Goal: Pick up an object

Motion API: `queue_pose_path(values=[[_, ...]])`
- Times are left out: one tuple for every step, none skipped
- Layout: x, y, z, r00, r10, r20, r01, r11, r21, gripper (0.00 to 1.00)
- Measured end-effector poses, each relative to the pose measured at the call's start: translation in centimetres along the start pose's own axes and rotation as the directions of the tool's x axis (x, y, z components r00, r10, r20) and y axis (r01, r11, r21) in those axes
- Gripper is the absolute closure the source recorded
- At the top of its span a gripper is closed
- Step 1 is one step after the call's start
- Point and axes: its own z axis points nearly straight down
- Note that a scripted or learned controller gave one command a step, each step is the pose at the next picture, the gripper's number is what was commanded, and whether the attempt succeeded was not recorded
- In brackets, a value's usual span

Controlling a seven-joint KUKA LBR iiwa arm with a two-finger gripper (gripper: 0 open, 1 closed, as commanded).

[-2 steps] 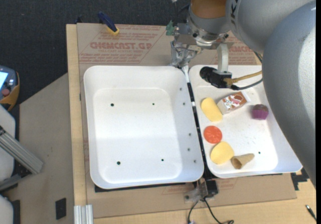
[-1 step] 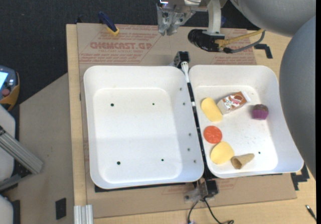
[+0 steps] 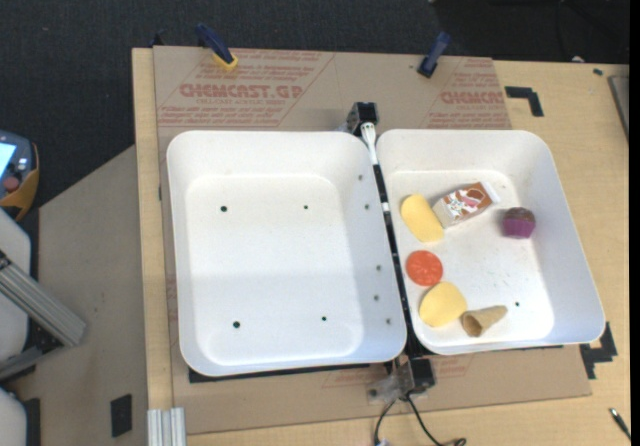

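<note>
Objects for picking — six small items, all in the right bin (image 3: 560, 184), none lifted yet.

Largest to smallest: left bin (image 3: 200, 234) bare white beside it; then yellow oblong piece (image 3: 421, 218) near the shared wall, yellow rounded piece (image 3: 441, 304) toward the near edge, red-and-white packet (image 3: 465, 203), orange disc (image 3: 424, 267), tan cone-like piece (image 3: 482, 319) just beside the rounded one, purple ball (image 3: 517, 223) standing apart. Gripper state: cannot tell. Judgement — the purple ball has clear space around it, the easiest target; descend straight, jaws wide, centred, and avoid the crowded left-hand cluster by the wall.
</note>
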Motion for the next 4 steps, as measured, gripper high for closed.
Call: queue_pose_path(values=[[1.1,-8.7,1.0,1.000,-0.001,0.004,0.001,1.000,0.027,1.00],[1.3,-19.3,5.5,1.000,-0.001,0.006,0.001,0.999,0.032,1.00],[1.2,-18.7,0.5,1.000,0.002,0.003,-0.002,1.000,0.015,1.00],[-10.1,-18.7,0.7,1.000,0.015,0.007,-0.016,1.000,0.023,1.00]])
